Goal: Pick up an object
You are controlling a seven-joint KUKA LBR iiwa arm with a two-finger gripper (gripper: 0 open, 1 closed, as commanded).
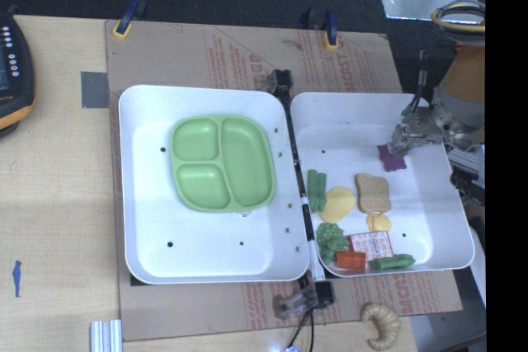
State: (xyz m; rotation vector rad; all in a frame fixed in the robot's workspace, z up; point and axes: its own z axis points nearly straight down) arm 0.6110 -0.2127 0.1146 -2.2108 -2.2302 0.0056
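1. Camera view showed the gripper (404, 138) low over the right bin (429, 251), near its far right corner, with the arm (462, 82) coming in over the bin's right edge.
2. A purple piece (393, 158) lay on the bin floor touching or just under the fingertips; it looked the likeliest target, since the gripper stood right above it.
3. Whether the claw was open, closed or gripping the piece could not be told: the fingers were too small and blurred.
4. Other candidates clustered toward the bin's near edge: bread (373, 192), a yellow piece (338, 203), a green pod (317, 184), a leafy green (331, 238), a red packet (369, 244) and a bean (391, 262). That crowding probably made the lone purple piece the easier pick.
5. The left bin (144, 251) held a green tray (223, 163) at its middle, well apart from the gripper.
6. A croissant (381, 323) sat outside, past the right bin's near edge.
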